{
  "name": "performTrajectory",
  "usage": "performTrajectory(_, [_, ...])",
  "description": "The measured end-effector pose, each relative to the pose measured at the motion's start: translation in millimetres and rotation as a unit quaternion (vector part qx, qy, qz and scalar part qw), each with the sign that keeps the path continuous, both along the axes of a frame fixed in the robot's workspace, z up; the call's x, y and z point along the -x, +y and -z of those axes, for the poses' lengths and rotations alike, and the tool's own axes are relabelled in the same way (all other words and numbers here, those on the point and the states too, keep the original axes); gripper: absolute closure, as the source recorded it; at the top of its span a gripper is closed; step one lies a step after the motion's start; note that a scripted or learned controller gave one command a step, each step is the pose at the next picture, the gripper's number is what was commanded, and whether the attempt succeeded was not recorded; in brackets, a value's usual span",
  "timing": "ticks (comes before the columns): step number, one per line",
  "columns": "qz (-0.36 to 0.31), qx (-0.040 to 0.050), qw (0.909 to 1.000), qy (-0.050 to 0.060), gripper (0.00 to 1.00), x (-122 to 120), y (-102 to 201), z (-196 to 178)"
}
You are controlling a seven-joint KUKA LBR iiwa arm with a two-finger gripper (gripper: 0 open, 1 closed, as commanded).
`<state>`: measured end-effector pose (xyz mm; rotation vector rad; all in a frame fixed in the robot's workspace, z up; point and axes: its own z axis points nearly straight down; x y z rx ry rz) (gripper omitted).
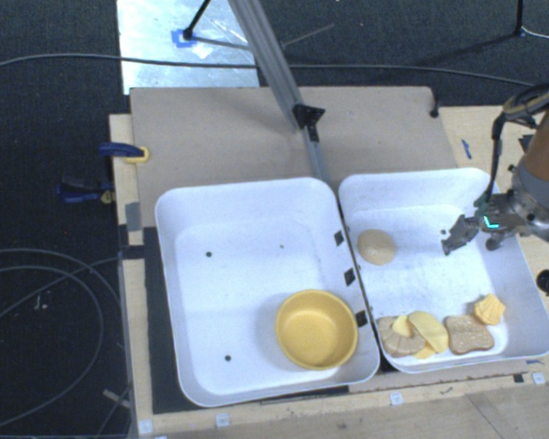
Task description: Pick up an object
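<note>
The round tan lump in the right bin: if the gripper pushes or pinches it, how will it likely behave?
The round tan lump looks domed and smooth, so a sideways push would probably slide or roll it across the right bin. Its curved sides may slip out of a pinch. It sits alone, apart from the food pieces along the near wall, so nothing would stop it.

**Even overhead light, slightly soft picture**

Bright, diffuse light washes the two white bins (255,206) nearly to glare. Shadows are faint and short. The dark floor (35,89) stays dim. Detail is soft and grainy throughout.
</note>
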<state>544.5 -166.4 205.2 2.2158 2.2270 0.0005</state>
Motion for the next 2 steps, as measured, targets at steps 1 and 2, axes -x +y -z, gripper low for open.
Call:
performTrajectory(1, [0.0, 0.0, 1.0, 0.0, 0.0, 0.0, 0.0, -0.1])
performTrajectory(2, [0.002, 0.0, 1.0, 0.002, 0.0, -1.6, -5.9, 60.6])
